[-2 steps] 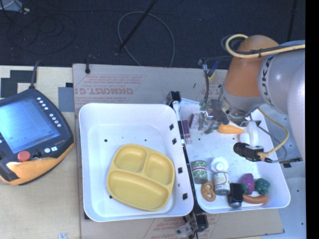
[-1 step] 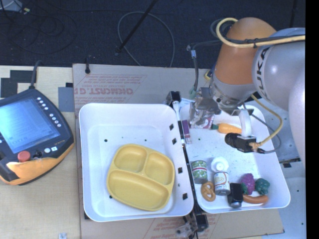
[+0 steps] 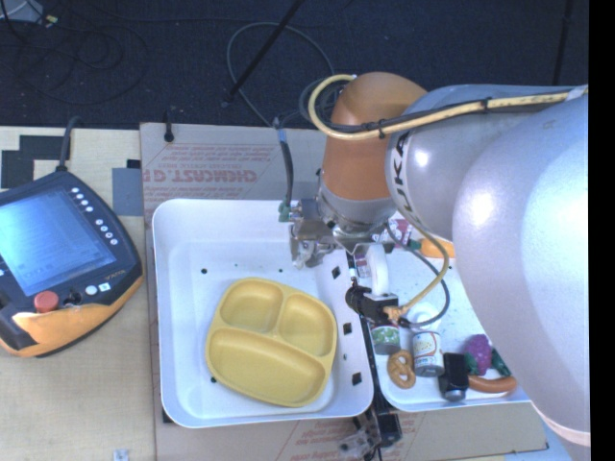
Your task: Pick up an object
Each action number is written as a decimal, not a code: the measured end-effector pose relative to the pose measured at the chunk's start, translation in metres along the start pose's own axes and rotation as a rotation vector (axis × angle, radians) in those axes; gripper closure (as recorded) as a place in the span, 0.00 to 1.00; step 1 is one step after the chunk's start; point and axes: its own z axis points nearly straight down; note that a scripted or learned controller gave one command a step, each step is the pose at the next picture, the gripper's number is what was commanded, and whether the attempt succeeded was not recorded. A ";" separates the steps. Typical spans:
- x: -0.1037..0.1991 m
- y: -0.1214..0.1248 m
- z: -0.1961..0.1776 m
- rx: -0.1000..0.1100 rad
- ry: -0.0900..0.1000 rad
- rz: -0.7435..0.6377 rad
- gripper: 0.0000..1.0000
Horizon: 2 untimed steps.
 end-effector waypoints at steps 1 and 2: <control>0.025 -0.031 -0.049 -0.006 0.000 0.004 1.00; 0.021 -0.126 -0.142 -0.005 0.000 0.004 1.00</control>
